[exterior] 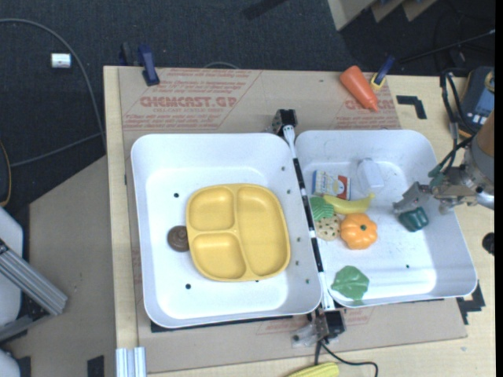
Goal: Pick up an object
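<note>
My gripper hangs over the right side of the right bin, reaching in from the right edge. A small dark-green piece sits right at its tip; whether it is held or part of the tool is unclear. To its left lie an orange round fruit, a yellow banana, a spotted cookie, a green item, a small white carton and a clear cup. A green leafy piece rests on the bin's front rim.
The left bin holds a yellow divided plate and a brown round thing at its left edge. An orange carrot-like toy lies on the board behind the right bin. Cables hang at the far right.
</note>
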